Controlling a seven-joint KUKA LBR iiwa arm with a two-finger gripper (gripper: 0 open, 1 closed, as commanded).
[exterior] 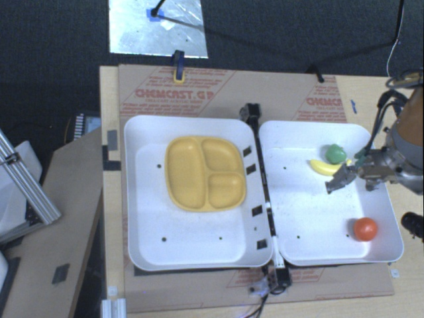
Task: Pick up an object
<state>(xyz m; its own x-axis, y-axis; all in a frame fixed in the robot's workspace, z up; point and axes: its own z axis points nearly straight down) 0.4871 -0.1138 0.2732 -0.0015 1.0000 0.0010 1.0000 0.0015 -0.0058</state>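
Seen from above at a slant, the desk [218, 85] carries two shallow white bins side by side on a sheet of printed cardboard.

The left bin [142, 197] holds a yellow compartment plate [204, 173], lying flat near the bin's middle, with one large section on its left and two smaller ones on its right.

The right bin [298, 237] holds three small things. A green ball-like item [336, 154] sits toward the bin's far right part, and a yellow banana [322, 167] lies touching or just beside it on the near-left side, stretched roughly left to right. An orange-red round fruit, possibly a tomato [365, 228], rests well apart from those two, near the bin's front right corner.

The arm [407, 144] comes in from the right edge, over the right rim of the right bin. Its end effector [337, 181] points leftward and hangs just beside the right end of the banana, on its near side, with the dark fingers [333, 185] close to the bin floor. Nothing shows between the fingers, so it has hold of nothing that can be seen; how far apart they stand is too blurred and small to tell. The banana's right tip appears to sit right next to the fingers, though contact cannot be judged.

A row of dark clips [255, 191] runs along the seam between the two bins. Beyond the desk, a silvery sheet [156, 18] lies on the dark floor.
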